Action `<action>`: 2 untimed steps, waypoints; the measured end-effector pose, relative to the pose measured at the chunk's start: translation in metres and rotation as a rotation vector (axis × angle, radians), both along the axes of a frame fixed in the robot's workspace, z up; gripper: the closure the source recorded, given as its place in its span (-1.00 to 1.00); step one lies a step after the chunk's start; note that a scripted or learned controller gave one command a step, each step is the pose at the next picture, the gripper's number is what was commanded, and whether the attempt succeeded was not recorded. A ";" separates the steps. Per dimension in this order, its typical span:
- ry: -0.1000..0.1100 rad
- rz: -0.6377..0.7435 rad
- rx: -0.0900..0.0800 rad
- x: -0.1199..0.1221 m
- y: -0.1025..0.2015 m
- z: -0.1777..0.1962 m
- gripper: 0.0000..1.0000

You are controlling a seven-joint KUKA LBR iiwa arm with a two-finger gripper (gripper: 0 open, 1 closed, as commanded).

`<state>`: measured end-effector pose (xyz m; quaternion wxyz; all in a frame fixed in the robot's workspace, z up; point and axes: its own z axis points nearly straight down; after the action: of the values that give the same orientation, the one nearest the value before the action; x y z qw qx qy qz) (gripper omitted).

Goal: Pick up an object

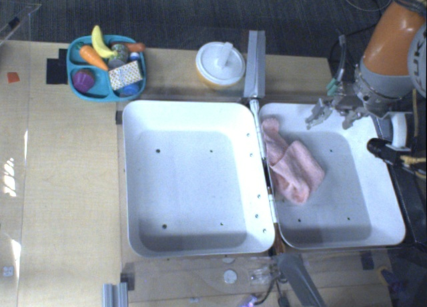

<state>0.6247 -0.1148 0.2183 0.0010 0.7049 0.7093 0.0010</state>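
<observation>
A crumpled pink cloth [291, 163] lies in the right white bin [373, 225], against its left wall. My gripper [331, 119] hangs over the far edge of that bin, up and to the right of the cloth and apart from it. Its two fingers are spread open and nothing sits between them. The grey arm with the orange band [395, 35] reaches in from the upper right.
The left white bin [193, 179] sits beside the right one, with a thin rim between them. Behind the bins stand a blue tray of toy food [105, 67], a white lidded bowl [220, 63] and a grey post [255, 65].
</observation>
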 end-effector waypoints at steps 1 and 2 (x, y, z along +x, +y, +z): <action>0.002 0.119 0.000 -0.001 -0.032 -0.094 -1.00; -0.012 0.250 -0.005 -0.051 0.002 -0.128 -1.00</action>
<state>0.5741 -0.1128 0.0907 0.0068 0.6109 0.7917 0.0035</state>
